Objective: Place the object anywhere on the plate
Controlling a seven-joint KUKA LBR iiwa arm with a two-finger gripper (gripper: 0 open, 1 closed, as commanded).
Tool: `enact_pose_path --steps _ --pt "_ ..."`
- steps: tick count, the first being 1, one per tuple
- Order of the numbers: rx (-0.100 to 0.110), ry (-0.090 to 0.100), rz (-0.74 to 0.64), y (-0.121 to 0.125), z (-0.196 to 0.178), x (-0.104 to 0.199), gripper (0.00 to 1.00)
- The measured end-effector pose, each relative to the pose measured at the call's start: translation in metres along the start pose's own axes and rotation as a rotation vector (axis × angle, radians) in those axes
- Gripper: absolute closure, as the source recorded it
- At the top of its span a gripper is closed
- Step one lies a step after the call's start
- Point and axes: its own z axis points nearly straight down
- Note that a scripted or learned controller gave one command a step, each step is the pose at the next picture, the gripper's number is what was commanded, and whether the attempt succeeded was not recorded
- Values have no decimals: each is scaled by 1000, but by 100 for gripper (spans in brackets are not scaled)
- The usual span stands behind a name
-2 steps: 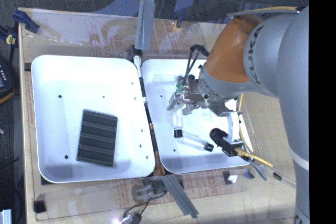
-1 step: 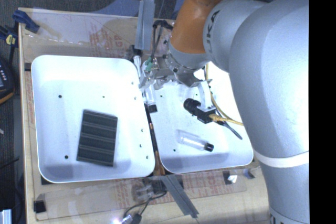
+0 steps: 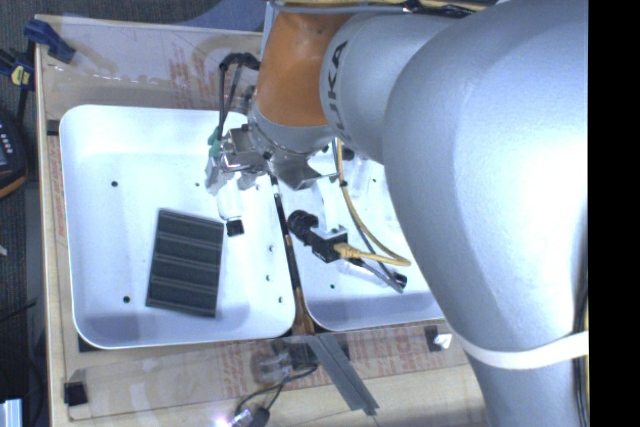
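Note:
A dark grey ribbed plate [image 3: 185, 263] lies flat in the front half of the left bin [image 3: 90, 215]. My gripper [image 3: 229, 207] hangs over that bin's right part, just beyond the plate's far right corner and close to the bin's floor. A small black piece [image 3: 234, 227] sits right at the gripper's lower tip, and I cannot tell whether it is held or just lies on the floor. The grey arm with its orange band [image 3: 295, 65] covers the space above the gripper.
The right bin [image 3: 360, 310] lies mostly under the arm, with just its front left corner showing. A dark ridge [image 3: 287, 255] marks where the two bins meet. Bare white floor stretches left of the plate and behind it.

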Motion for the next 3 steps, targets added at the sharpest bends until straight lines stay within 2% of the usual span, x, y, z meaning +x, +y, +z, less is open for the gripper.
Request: enact_pose_path --steps 1,2,3 --pt "-5 -1 294 26 99 54 100" --pt "-11 3 736 18 97 41 100" --pt "-1 3 895 70 99 44 100"
